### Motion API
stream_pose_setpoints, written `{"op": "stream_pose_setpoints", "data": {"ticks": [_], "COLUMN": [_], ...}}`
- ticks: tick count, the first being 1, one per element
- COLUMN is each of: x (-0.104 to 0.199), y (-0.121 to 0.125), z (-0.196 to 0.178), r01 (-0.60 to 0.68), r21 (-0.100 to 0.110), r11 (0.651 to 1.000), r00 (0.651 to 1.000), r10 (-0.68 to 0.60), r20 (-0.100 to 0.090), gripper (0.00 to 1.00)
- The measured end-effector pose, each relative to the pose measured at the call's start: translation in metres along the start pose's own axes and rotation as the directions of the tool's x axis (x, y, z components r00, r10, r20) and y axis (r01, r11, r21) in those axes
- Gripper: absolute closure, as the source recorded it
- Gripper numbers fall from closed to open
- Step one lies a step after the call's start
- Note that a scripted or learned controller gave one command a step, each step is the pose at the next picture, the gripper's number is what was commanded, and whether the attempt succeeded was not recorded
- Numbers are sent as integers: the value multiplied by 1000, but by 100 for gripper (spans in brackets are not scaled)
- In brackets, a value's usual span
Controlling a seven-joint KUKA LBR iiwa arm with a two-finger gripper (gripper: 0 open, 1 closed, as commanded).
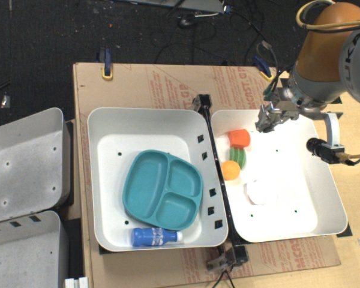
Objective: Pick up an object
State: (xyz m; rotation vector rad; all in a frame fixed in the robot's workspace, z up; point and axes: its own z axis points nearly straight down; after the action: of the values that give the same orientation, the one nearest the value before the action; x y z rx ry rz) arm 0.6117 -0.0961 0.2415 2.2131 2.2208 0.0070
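**Small toys at the right bin's left wall, gripper hovering at its far edge**

Dark floor with cables surrounds a brown fibreboard bench [144, 89] carrying two shallow white plastic bins side by side. We see the left white bin [102, 137] holding a teal three-compartment plastic plate [163, 189] in its middle and a blue plastic bottle with a white cap [156, 237] lying on its side at 6 o'clock.

The right white bin [300, 221] has the likely targets, clustered along its left wall at about 9 to 10 o'clock: a small orange block-shaped toy [240, 138], just below it a small green ridged toy [237, 156], then a small orange round ball-like toy [230, 170]. The three sit touching or nearly so. A flat white round object [261, 192] lies near the bin's centre, hard to read against the white floor.

The two-finger gripper [267, 122] sits at the bin's 12 o'clock rim, to the right of the orange block and apart from it. We cannot tell how its fingers are set; nothing is visible in them.

Handling guess: these toys look light, probably hollow plastic or foam, not fragile. We judge the block easiest: flat sides, top of the cluster, take it across opposite faces. The ball may roll or slip out. The green one is wedged between neighbours, so little finger room. The wall close by limits the approach from 9 o'clock.
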Motion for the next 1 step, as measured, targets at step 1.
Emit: {"op": "stream_pose_setpoints", "data": {"ticks": [1], "x": [0], "y": [1], "z": [-26], "r01": [-1], "r21": [3], "r11": [1000], "r00": [1000], "r10": [1], "r20": [0], "gripper": [100]}}
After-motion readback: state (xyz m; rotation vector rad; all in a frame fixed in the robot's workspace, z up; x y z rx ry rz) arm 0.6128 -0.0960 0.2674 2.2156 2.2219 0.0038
